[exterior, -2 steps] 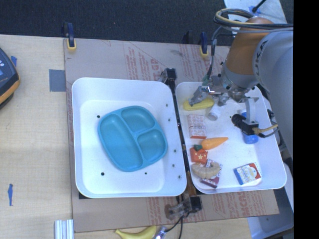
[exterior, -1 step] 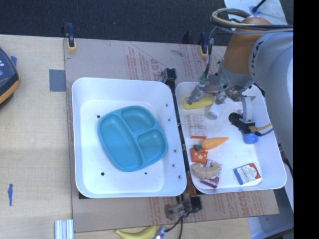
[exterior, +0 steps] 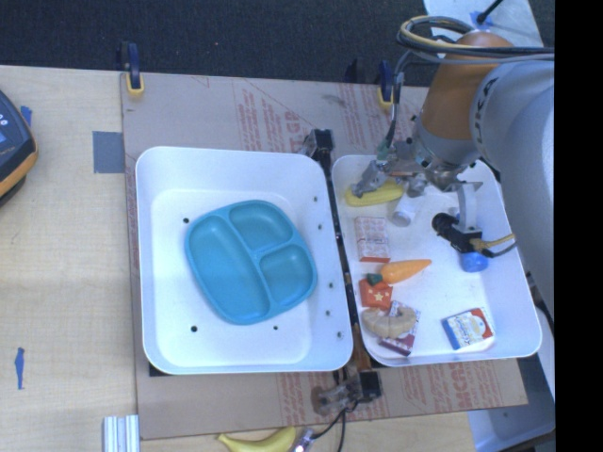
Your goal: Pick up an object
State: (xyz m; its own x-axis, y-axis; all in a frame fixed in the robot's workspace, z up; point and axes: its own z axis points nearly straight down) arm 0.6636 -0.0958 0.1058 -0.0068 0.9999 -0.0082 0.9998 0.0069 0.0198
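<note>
Pale wood bench under me, with the right bin point(exterior: 513, 347) carrying the clutter and the left bin point(exterior: 160, 252) a smooth blue divided plate point(exterior: 250, 260). I judge the yellow banana point(exterior: 374, 194) the likeliest target: it lies touching under my gripper point(exterior: 400, 172), long axis across the bin's far corner. I cannot tell how the claw is set; the glossy orange carrot point(exterior: 407, 270) lies well nearer me.

Pincer point(exterior: 407, 179) fingers are masked by wrist hardware; open/shut can't be judged. Rear part of yellow banana-shaped toy point(exterior: 374, 194) is covered by the pincer. A second yellow banana point(exterior: 256, 440) is cut off at bottom edge. Dark device w/ orange rim point(exterior: 13, 151) is cropped at left edge. Label print on small red-and-white carton point(exterior: 468, 329) is too small to be read.
</note>
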